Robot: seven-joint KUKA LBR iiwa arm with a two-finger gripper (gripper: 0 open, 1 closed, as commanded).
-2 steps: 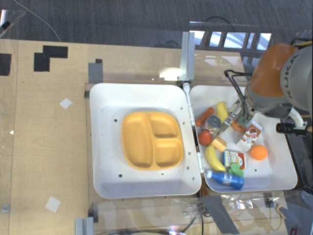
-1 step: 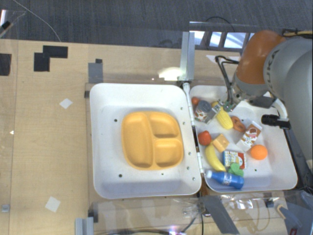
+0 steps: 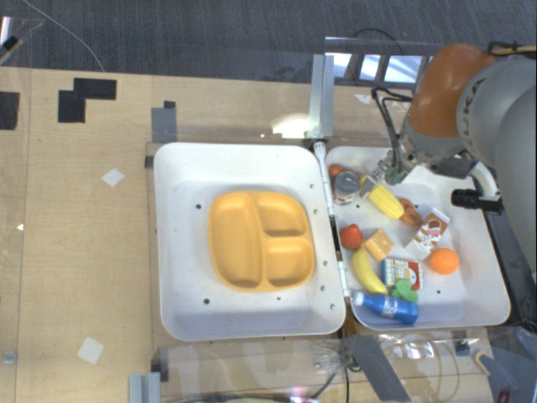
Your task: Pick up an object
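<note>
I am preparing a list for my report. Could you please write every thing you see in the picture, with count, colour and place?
bins: 2, white, side by side on the bench
divided tray: 1, yellow, left bin
corn cob: 1, yellow, right bin
banana: 1, yellow, right bin
orange: 1, orange, right bin
tomato: 1, red, right bin
can: 1, silver, right bin
bottle: 1, blue, right bin front
arm: 1, grey and orange, from the right
tool: 1, above the corn cob

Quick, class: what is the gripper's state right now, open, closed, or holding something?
Gripper: cannot be told; it sits low in the right bin beside the corn cob.
</note>
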